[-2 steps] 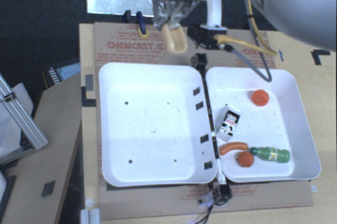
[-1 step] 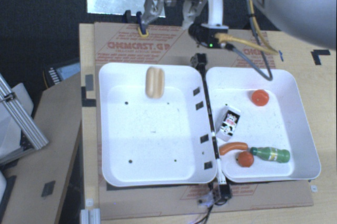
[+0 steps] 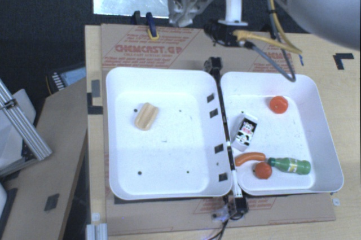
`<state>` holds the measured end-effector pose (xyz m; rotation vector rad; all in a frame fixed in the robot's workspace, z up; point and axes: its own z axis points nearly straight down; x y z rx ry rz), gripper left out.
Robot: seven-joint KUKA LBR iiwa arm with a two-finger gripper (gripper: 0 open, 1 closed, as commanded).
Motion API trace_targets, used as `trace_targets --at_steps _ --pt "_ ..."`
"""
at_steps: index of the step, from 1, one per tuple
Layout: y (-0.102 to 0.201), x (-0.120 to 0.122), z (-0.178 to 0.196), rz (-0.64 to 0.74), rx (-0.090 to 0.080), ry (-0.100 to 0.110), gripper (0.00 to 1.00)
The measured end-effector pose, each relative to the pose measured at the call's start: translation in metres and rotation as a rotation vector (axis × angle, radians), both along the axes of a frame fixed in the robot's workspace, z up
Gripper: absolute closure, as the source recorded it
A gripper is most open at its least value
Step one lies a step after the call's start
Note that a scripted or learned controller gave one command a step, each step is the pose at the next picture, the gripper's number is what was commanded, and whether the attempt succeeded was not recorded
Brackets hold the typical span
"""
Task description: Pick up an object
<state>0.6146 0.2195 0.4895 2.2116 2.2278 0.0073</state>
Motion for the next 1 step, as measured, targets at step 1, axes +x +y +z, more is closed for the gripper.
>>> trace_targets --at_steps 1 --pt "0.0153 -0.0474 -0.0599 -0.001 -0.003 0.01 1.0"
